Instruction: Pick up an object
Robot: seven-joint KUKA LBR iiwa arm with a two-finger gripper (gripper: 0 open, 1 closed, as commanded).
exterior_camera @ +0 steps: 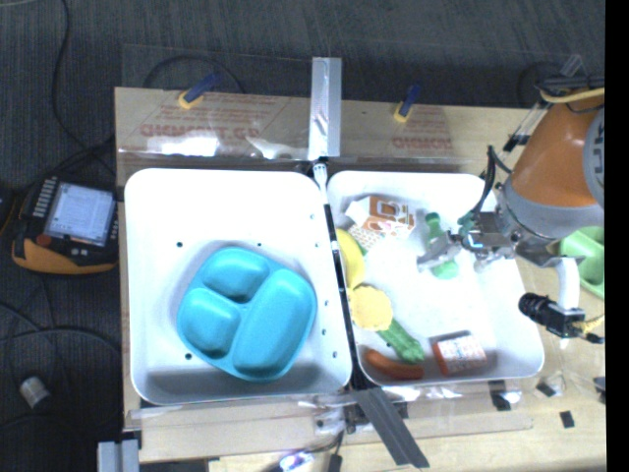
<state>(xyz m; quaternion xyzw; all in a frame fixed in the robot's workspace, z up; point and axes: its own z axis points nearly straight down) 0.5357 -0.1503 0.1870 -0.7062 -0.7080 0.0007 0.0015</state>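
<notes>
Dark grey carpet floor (246,18) around a pale wooden bench (452,131). Black cables (59,28) trail across carpet at left. Small device with lit screen (74,219) lies on floor beside bench.

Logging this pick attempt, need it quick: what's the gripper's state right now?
Gripper: low over the right bin, by a small green object; grip state cannot be told from this view.

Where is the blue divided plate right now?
The blue divided plate lies in the left bin, toward its lower middle, close to the divider shared with the right bin, where the gripper is.
</notes>
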